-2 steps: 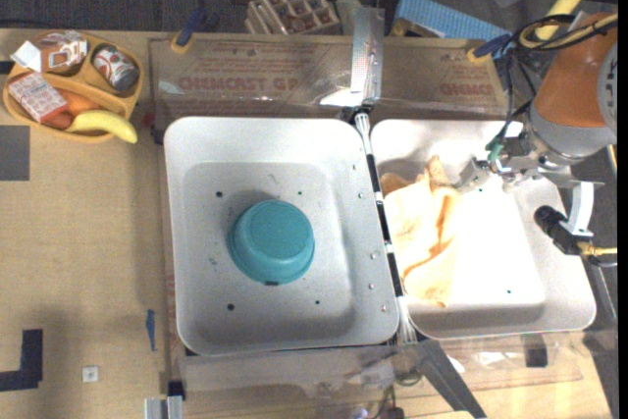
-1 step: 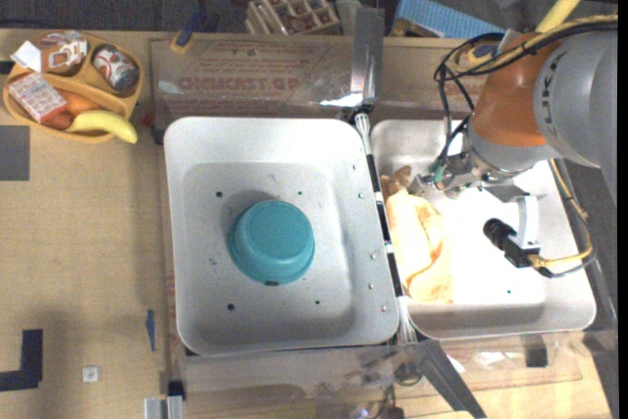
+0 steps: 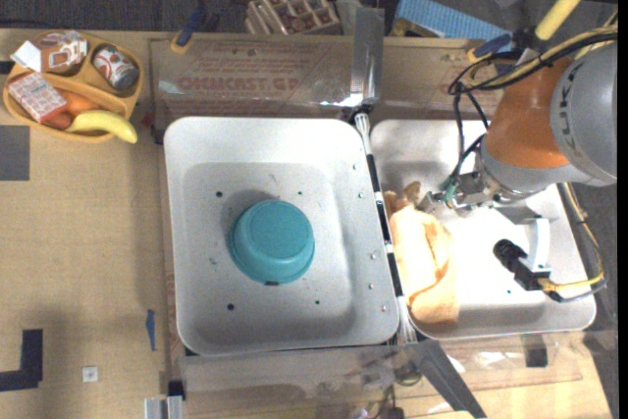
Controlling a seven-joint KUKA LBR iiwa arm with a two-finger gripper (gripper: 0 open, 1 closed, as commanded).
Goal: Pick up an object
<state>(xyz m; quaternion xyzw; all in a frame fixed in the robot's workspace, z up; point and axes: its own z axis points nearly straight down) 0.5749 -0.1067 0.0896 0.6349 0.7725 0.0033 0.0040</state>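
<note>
A teal bowl [image 3: 273,240] lies upside down in the middle of the left bin [image 3: 196,162]. In the right bin [image 3: 559,309], a soft yellow-orange object [image 3: 427,265] rests against the left wall. A small tan piece [image 3: 406,192] sits just above it. My gripper [image 3: 440,199] reaches down from the right, low over the upper end of the yellow-orange object and next to the tan piece. The grey arm with its orange band [image 3: 530,128] covers the bin's upper right.
A black fitting with a cable [image 3: 514,260] hangs from the wrist over the right bin's floor. On the bench at far left stands a yellow tray [image 3: 29,113] of toy food with a banana [image 3: 103,124]. Clutter and boxes lie beyond the bins' far edge.
</note>
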